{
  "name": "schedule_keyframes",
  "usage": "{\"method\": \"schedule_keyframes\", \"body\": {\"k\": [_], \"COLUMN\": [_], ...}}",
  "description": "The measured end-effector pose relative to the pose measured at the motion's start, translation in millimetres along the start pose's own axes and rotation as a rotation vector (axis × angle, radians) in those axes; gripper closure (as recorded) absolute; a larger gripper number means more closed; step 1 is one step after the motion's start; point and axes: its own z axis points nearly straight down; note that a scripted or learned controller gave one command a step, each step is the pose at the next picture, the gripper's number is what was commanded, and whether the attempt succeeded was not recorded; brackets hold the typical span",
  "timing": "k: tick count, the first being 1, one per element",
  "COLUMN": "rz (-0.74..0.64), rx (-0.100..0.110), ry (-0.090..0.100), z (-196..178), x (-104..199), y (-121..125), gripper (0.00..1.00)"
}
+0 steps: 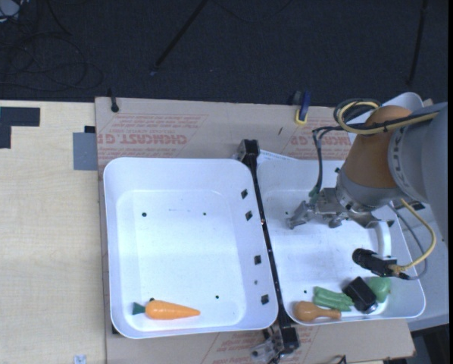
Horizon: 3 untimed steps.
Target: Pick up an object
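Observation:
An orange toy carrot [172, 310] with a green top lies in the left bin [128, 180], near its front left corner. In the right bin [287, 279], a small group lies along the front edge: a tan pear-shaped toy [314, 312], a green pod-shaped toy [332, 299], a black block [360, 293] and a green toy [379, 287] beside it. My gripper [296, 220] hangs low over the bare middle of the right bin, pointing left, well behind that group. Nothing shows in it.
A black divider [258, 226] runs between the two bins. The arm's grey body and orange band [374, 158] cover the right bin's back right part. Cardboard lies under both bins, with a wooden bench top to the left.

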Motion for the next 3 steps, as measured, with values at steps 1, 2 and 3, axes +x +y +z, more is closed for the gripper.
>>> {"method": "schedule_keyframes", "body": {"k": [1,2,3], "rz": [0.007,-0.002,-0.001], "rx": [0.004,0.001,-0.008], "ry": [0.001,0.002,0.001], "z": [-17,-6,-137], "x": [-3,35,58], "y": [-2,49,52], "gripper": [1.00,1.00,1.00]}}
